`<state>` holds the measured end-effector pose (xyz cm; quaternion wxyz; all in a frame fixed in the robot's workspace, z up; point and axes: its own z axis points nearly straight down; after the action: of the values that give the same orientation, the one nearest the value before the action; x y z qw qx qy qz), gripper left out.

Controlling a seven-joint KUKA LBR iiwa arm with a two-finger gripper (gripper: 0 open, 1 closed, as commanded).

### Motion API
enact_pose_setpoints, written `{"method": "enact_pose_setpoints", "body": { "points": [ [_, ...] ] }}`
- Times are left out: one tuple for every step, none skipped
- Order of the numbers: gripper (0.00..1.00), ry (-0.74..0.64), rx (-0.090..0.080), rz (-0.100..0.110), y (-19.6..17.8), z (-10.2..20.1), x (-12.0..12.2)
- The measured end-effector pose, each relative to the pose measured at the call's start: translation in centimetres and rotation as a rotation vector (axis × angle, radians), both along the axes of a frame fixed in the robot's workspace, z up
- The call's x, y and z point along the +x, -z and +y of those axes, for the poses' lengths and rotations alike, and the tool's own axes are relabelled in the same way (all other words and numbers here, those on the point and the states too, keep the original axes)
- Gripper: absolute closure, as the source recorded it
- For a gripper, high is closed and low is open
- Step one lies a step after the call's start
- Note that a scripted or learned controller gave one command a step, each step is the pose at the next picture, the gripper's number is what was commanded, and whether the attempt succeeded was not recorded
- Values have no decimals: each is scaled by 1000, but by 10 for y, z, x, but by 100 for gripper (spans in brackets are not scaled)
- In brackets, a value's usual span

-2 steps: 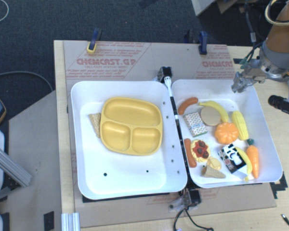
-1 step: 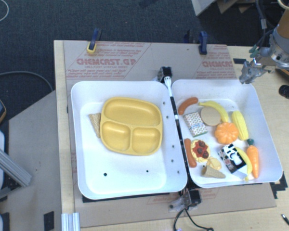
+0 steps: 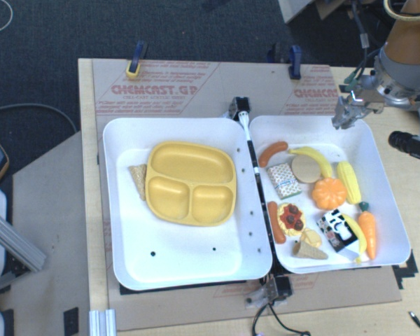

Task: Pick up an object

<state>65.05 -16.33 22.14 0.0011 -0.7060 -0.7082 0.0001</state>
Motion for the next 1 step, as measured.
{"method": "enact_pose_setpoints", "body": {
  "points": [
    [100, -1, 1, 2, 7, 52, -22]
  ]
}}
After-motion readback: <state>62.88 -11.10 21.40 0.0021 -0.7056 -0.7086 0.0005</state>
